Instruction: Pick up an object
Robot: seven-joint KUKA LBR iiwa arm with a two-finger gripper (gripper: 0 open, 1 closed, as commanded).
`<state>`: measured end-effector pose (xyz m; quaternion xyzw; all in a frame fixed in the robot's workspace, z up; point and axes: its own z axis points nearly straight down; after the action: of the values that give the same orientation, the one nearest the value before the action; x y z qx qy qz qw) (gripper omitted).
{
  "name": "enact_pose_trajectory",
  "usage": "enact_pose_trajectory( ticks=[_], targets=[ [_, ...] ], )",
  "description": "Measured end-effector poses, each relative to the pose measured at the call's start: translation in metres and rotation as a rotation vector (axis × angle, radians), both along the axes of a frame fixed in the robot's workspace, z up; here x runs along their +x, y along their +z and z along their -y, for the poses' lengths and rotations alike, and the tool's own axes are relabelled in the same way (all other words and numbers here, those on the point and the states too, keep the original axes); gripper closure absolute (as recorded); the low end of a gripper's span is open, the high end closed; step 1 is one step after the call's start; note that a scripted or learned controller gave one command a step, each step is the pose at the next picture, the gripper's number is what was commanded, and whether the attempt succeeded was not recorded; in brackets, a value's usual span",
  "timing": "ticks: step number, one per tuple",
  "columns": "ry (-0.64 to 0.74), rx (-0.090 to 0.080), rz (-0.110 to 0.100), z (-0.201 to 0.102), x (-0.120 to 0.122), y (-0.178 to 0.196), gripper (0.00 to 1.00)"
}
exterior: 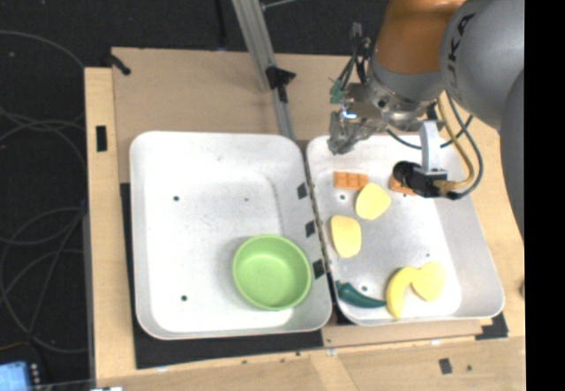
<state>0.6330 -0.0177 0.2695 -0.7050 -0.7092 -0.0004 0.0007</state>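
Nearest to the camera, in my right white plastic bin (477,279), a yellow banana-shaped toy (399,290) lies touching a pale yellow rounded piece (430,281), and a dark green curved thing (357,295) lies just beside them at the near-left corner. I judge that these three are too close together: if I go for one, my claw can push the neighbour or catch two at once, and the corner wall leaves little room for a finger.

A bit farther, two flat pale yellow rounded pieces (345,236) (372,201) lie near the wall that divides the bins. They look thin and smooth, so I think they can slip out or be pressed flat against the floor instead of being lifted.

In the left white bin (159,204) a light green plastic bowl (272,271) stands alone at the near right. It has a wide rim, hard to take from above.

Farther, a small orange flat block (350,179) lies in the right bin, near my claw (340,140), and I take it as the likely object. My claw hangs over the far-left corner of this bin; whether it is open or closed I cannot tell. The corner walls can stop me if I come down here. A black cable clip (415,177) hangs from my wrist over another orange thing (400,188) and may hide it. A grey metal pole (252,27) stands behind the bins, just left of me.
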Motion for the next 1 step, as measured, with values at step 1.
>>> enact_pose_trajectory(
  ticks=[1],
  targets=[
    [0.001, 0.0, 0.0, -0.0424, -0.0094, -0.0038, 1.0]
  ],
)
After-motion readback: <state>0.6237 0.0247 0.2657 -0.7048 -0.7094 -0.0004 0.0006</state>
